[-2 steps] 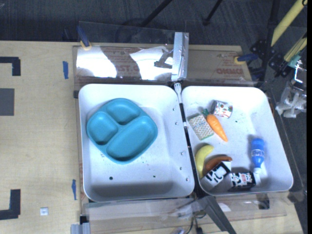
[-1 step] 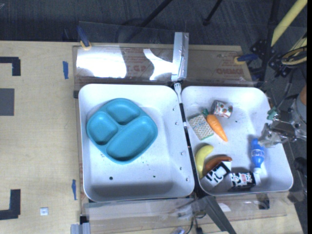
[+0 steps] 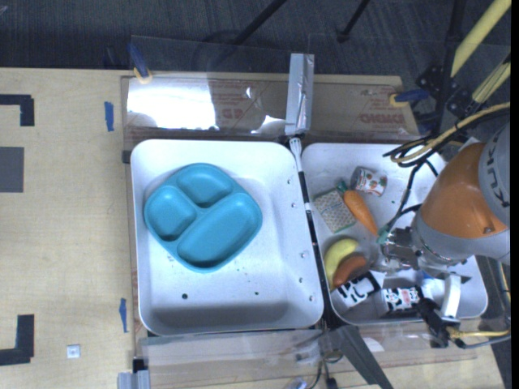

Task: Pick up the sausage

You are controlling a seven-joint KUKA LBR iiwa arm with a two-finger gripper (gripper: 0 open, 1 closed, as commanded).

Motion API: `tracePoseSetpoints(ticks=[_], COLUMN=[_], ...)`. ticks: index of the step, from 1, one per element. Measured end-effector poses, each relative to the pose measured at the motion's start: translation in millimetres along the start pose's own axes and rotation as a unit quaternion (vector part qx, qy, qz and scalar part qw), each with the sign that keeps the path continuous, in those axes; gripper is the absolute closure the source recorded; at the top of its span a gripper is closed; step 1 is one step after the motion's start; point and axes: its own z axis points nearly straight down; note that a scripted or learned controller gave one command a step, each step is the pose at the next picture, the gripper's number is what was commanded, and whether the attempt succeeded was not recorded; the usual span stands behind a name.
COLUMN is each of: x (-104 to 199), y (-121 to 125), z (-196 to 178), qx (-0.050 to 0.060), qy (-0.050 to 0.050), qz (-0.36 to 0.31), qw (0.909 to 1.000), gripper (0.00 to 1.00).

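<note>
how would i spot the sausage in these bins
Look in the right bin, near its left wall toward the front. The sausage is a short reddish-brown piece lying against the yellow-green fruit; the carrot above it is brighter orange and pointed.

Bright even overhead light, glare on the clear panel [image 3: 195,104], slight softness.

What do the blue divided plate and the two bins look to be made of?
Blue divided plate: looks like moulded plastic, matte to satin; even solid colour, soft rounded compartment edges, faint sheen. Left bin and right bin: probably thin white plastic, smooth and semi-glossy; rounded corners, rolled rims, soft highlights. Coated metal can't be ruled out from this view.
</note>
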Motion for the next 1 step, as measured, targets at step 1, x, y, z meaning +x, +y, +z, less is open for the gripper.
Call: tracePoseSetpoints(ticks=[1], x=[0.1], y=[-0.1], z=[-9.0], qx=[0.0], qy=[0.0], qz=[0.001], qw=[1.0], gripper=[1.0])
